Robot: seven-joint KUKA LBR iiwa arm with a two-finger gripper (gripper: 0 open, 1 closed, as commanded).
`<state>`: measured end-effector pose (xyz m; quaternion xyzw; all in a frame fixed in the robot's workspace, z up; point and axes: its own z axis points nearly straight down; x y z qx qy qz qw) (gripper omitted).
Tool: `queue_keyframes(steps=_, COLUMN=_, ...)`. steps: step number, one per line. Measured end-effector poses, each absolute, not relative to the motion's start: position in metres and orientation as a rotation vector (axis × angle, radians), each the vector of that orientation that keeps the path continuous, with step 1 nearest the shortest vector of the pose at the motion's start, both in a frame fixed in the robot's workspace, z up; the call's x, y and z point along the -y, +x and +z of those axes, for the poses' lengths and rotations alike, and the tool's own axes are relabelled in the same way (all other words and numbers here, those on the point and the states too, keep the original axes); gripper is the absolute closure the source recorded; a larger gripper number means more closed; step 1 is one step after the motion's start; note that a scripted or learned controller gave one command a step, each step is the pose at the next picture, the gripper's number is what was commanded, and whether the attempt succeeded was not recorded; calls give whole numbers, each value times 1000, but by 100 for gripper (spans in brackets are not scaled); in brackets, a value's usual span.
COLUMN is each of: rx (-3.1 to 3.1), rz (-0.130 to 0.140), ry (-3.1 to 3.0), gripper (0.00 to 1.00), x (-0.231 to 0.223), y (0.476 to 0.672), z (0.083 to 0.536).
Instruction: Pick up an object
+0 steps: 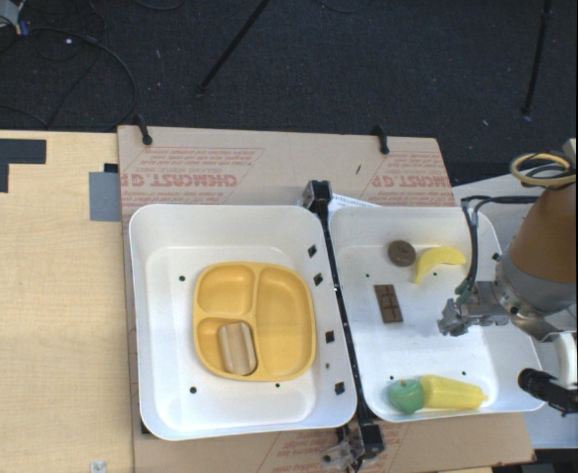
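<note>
2 white bins were seen — the left bin [160, 264] and the right bin [421, 363]. A yellow divided plate [279, 313] was held in the left bin, with a tan, wood-coloured piece [235, 348] in 1 compartment. In the right bin, a brown round piece [401, 252], a yellow banana [438, 260], a dark brown chocolate bar [389, 304], a green object [405, 396] and a yellow corn-like object [454, 393] were noted. The cardboard [220, 170] beneath was brown with red lettering — the arm [549, 235] showed orange above grey.

Hand [454, 318] hovers in right bin [367, 382] beside chocolate bar [389, 304]
</note>
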<state>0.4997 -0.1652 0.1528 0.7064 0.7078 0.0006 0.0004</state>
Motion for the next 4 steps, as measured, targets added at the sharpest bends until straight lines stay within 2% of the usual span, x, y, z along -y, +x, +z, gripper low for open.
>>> queue_keyframes(steps=2, rx=-2222, rz=3, ry=2217, gripper=100, x=164, y=496, z=249)
queue_keyframes(steps=3, rx=-2229, rz=1, ry=2217, gripper=100, x=116, y=505, z=252)
queue_keyframes(steps=4, rx=-2231, rz=0, ry=2217, gripper=100, x=63, y=524, z=257)
